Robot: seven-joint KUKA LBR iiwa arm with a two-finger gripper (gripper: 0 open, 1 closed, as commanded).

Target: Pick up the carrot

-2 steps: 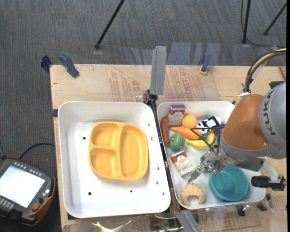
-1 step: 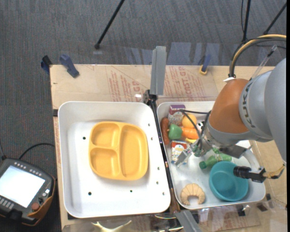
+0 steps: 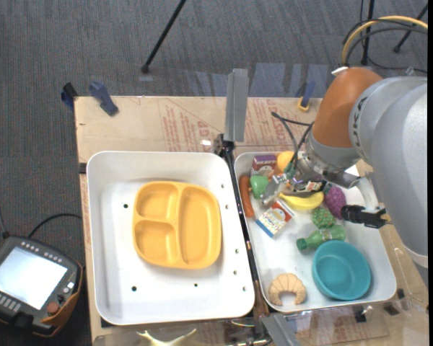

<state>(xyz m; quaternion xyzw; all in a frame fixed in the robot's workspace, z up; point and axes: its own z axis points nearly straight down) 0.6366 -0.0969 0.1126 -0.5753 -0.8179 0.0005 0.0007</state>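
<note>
The carrot (image 3: 245, 196) is a short orange piece lying lengthwise against the left wall of the right bin (image 3: 387, 262). My gripper (image 3: 283, 186) hangs low over the upper middle of that bin, a little to the right of the carrot. It sits among a green round vegetable (image 3: 259, 185) and a yellow banana (image 3: 304, 201). The carrot lies apart from the gripper, with the green vegetable between them. The wrist and its cables hide part of the gripper.
The right bin also holds a teal bowl (image 3: 340, 269), a croissant (image 3: 287, 288), a green bottle (image 3: 320, 238), purple grapes (image 3: 335, 200), a small carton (image 3: 273, 220) and a can (image 3: 263, 162). A yellow divided plate (image 3: 177, 224) lies in the left bin (image 3: 108, 193).
</note>
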